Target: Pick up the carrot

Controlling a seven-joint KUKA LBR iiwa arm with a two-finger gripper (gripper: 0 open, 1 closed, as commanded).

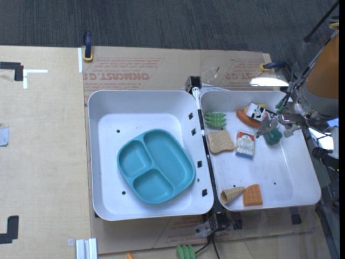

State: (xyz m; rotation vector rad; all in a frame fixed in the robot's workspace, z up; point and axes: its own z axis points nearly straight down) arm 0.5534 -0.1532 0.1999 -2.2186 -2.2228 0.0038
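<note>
The carrot (246, 118), a short orange-red stick, lies in the back part of the right bin (302, 193), beside a black and white toy (255, 111). My gripper (271, 127) hangs low over the bin just right of the carrot's near end, coming in from the right. A small teal object (274, 137) sits right under the gripper. Whether the gripper touches it or the carrot is unclear.
The right bin also holds a green pea pod (215, 120), a toast slice (220, 142), a small carton (245, 144), an ice cream cone (232, 194) and an orange waffle (252, 195). A teal divided plate (156, 165) lies in the left bin (99, 144).
</note>
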